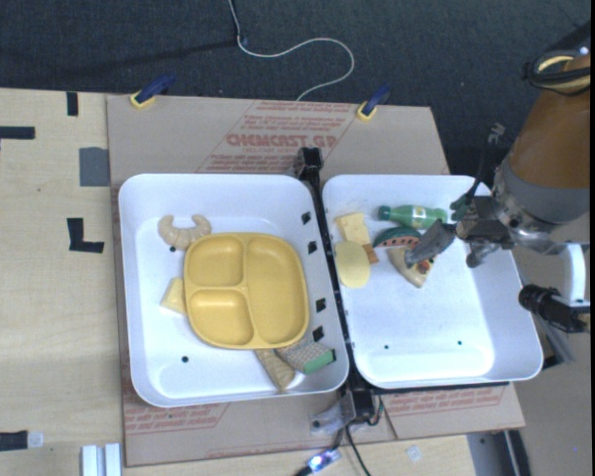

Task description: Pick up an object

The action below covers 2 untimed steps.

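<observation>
While the grey arm [550,157] reaches in from the right edge of the frame, its claw [454,243] hangs low over the upper middle of the right bin [476,355], with its two dark fingers spread apart and nothing between them. One finger [426,246] points down toward a brown, wedge-shaped piece [414,269] lying just below it; whether they touch I cannot tell. A green bottle [412,214] lies on its side just above that, near the bin's top edge, with a dark green item [397,234] right beneath it. Toward the bin's left wall sit a pale yellow block [353,228] and a round yellow piece [353,264]. Across the divider, the left bin [144,296] holds a yellow divided plate [246,291], a tan curved piece [183,230] at its upper left, and a tan-and-green item [296,363] poking out below it. Both bins rest on a cardboard sheet [268,137] on the surface.
</observation>
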Tool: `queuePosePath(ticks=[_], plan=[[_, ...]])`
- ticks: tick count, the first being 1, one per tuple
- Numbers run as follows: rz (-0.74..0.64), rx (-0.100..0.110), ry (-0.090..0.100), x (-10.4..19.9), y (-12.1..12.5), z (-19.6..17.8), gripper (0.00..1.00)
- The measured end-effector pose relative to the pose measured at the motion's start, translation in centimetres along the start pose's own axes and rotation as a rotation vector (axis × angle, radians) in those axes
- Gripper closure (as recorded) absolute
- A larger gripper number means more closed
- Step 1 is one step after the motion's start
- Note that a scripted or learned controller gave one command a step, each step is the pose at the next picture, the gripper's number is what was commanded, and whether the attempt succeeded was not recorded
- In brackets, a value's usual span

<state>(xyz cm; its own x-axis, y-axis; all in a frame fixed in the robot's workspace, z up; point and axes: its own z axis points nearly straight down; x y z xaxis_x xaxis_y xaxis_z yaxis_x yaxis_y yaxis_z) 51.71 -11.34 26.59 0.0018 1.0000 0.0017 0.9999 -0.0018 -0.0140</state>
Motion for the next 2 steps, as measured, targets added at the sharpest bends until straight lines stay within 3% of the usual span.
queuePosePath(ticks=[1, 2], plan=[[-0.003, -0.012, -0.001, 0.0, 0.2, -0.6, 0.00], [-0.001, -0.006, -0.001, -0.7, 0.0, 5.5, 0.00]])
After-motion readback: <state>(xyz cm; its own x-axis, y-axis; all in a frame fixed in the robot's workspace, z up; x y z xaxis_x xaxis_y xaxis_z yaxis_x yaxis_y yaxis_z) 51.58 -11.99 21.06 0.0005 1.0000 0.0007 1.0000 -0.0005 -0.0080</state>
